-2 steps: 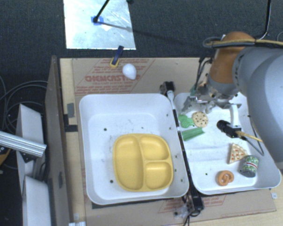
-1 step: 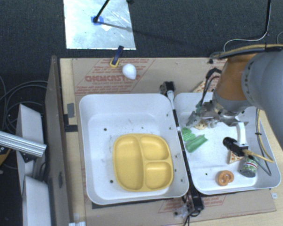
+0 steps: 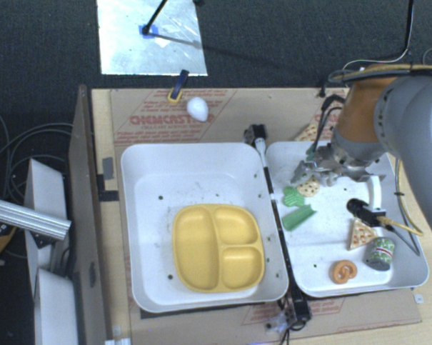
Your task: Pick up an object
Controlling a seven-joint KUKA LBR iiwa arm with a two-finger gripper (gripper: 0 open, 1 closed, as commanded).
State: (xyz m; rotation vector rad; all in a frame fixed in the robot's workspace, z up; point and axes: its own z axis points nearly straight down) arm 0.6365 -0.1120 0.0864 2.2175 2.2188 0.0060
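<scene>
I hang low over the right bin (image 3: 413, 270), above the cracker (image 3: 308, 188), but whether my jaws (image 3: 309, 173) are parted I cannot tell.

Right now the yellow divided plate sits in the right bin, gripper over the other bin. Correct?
Not quite. The camera view shows the yellow divided plate in the left bin; the gripper is over the right bin, by the toy food.
</scene>
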